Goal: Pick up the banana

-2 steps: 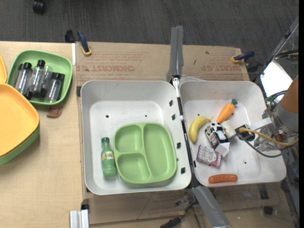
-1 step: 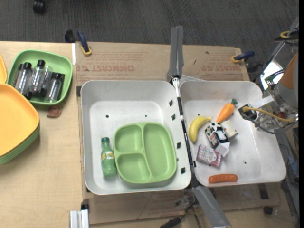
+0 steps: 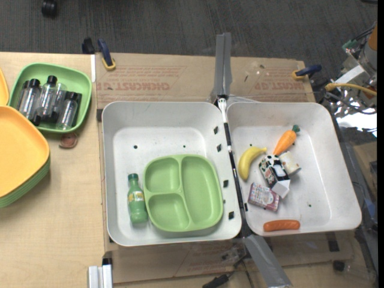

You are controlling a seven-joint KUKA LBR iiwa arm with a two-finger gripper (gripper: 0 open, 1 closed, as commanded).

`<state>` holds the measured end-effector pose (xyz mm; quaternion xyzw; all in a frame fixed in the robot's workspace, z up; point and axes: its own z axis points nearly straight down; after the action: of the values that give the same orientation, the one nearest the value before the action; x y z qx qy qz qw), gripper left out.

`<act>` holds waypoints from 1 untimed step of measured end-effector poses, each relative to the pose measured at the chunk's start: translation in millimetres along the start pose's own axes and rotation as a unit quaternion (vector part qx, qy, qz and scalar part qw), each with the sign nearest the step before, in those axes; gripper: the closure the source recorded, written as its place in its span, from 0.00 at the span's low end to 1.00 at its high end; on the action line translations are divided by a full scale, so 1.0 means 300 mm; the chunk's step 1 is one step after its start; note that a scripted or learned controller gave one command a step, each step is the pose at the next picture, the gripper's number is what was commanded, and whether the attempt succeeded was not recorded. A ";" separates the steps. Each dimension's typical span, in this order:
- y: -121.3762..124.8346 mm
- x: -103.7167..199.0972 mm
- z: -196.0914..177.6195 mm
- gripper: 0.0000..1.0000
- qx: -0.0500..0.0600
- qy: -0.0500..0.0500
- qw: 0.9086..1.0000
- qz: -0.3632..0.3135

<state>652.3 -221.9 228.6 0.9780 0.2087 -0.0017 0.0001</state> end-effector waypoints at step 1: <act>-0.057 -0.108 0.461 1.00 0.002 0.000 1.000 0.012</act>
<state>615.3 -219.7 90.4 0.9805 0.1965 -0.0020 -0.0023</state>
